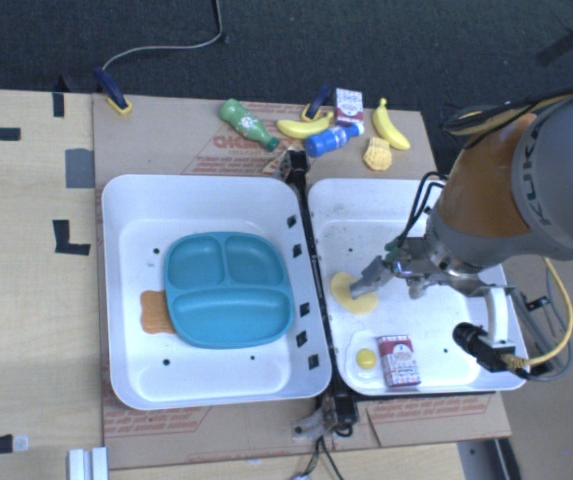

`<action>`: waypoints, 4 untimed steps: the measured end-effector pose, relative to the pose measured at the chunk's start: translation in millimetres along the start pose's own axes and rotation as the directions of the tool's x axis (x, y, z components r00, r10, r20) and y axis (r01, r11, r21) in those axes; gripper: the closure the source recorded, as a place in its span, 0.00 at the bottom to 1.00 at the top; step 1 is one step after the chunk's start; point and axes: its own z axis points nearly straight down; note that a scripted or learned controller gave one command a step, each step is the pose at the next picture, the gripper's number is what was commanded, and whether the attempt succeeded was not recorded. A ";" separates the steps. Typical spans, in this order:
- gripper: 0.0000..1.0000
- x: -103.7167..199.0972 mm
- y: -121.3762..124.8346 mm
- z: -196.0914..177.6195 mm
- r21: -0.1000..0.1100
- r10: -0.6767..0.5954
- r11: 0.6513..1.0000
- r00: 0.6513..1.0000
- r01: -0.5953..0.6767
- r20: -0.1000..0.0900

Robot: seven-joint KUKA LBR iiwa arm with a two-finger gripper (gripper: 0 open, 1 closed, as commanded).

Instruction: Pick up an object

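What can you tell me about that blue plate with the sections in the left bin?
The blue three-compartment plastic plate has rounded corners and raised ridges splitting it into two smaller sections at the far side and one long section at the near side. It looks smooth and matte, lies flat and right way up on the floor of the left white bin, about at its centre. All three sections look bare. Its left edge overlaps a flat orange-tan piece that pokes out from beneath it.

Arm (506, 193) reaches leftward, pincer (364, 286) angled down.

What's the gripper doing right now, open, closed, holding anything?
Gripper: low over the pale yellow piece in the right bin; open or closed cannot be told.
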 end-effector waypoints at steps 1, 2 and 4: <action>0.00 -23.9 -25.5 -34.1 -0.002 0.001 1.000 1.000 -0.001 0.000; 0.00 -45.0 -26.9 86.4 0.003 0.000 1.000 1.000 0.000 -0.002; 0.00 -3.4 -3.7 -0.4 -0.002 0.000 1.000 1.000 0.000 0.000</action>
